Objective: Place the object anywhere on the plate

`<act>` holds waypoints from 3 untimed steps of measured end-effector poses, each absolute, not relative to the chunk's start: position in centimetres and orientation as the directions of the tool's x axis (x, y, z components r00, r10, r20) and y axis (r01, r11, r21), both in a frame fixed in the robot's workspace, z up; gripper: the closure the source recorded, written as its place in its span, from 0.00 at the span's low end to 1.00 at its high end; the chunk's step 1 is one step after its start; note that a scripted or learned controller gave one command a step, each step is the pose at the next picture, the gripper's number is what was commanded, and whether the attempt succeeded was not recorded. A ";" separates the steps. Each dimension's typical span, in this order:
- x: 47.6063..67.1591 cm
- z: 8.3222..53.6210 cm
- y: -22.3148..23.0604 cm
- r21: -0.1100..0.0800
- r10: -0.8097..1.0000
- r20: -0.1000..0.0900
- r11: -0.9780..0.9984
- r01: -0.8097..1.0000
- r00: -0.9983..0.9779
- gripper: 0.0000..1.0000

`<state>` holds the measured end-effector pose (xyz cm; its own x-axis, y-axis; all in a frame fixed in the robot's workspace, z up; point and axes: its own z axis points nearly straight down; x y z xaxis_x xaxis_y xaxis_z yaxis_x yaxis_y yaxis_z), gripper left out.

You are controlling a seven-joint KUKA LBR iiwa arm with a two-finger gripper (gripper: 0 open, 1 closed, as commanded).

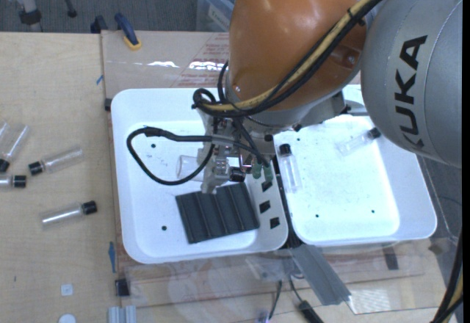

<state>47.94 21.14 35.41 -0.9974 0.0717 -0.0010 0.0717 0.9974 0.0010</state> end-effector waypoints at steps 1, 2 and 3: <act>56.0 42.9 20.7 0.001 -0.226 -0.009 0.974 -0.226 -0.974 1.00; 59.0 29.9 22.3 0.001 -0.467 -0.002 0.884 -0.467 -0.884 1.00; 65.9 26.9 22.6 0.000 -0.612 -0.009 0.791 -0.612 -0.791 1.00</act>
